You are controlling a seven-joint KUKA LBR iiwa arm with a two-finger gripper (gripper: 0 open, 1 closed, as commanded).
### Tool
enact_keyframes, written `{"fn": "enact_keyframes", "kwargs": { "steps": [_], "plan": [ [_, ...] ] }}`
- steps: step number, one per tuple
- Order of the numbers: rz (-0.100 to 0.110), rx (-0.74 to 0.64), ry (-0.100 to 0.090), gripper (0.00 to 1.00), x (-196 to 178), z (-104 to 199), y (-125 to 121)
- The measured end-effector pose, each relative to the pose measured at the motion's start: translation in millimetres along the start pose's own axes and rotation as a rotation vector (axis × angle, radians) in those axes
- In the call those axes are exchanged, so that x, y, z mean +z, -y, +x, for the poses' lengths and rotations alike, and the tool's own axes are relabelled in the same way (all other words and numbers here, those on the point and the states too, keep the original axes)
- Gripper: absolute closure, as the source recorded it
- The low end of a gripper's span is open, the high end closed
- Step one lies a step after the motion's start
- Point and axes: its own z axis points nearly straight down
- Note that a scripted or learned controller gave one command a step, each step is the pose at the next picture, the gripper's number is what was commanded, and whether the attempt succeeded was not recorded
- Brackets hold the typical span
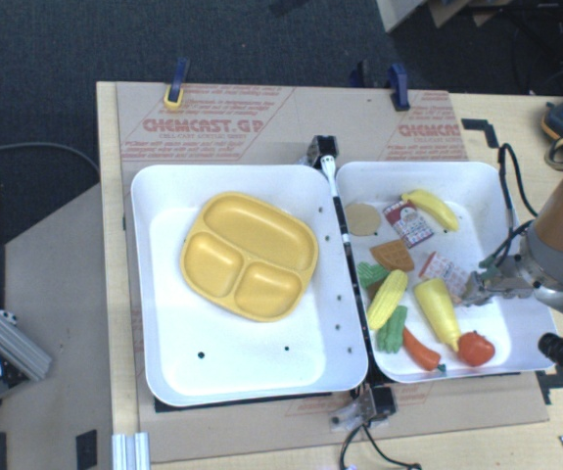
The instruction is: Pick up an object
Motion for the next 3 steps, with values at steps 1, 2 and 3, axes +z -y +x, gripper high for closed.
{"fn": "enact_keyframes", "kwargs": {
  "steps": [1, 2, 3],
  "plan": [
    [-0.005, -0.002, 0.002, 1.0, -59, 0, 7],
    [-0.005, -0.003, 0.002, 1.0, -123, -1, 5],
    [-0.001, -0.003, 0.0, 1.0, -122, -1, 4]
  ]
}}
